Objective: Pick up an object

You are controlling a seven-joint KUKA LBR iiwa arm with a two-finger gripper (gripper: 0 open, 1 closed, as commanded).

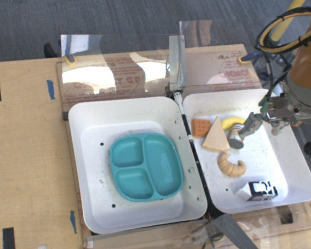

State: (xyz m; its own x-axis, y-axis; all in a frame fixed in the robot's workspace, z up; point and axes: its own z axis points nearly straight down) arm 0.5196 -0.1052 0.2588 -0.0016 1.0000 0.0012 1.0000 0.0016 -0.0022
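Note:
The right bin [292, 179] holds several small items. A tan wedge [215, 138] lies near its middle, with an orange waffle square [201, 126] at the wedge's upper left and a yellow banana [232, 122] behind it. A croissant [231, 165] lies below the wedge. A black and white box [261, 190] sits near the bin's front edge. My gripper [237, 139] reaches in from the right and hangs low over the bin, its tip just right of the wedge, in front of the banana and above the croissant. I see no item held in it.
The left bin [87, 155] carries a teal divided plate [146, 166]. A clear plastic wall [139, 68] and an upright post [175, 59] stand behind the bins. Yellow and black cables [283, 27] hang at the upper right above the arm [304, 79].

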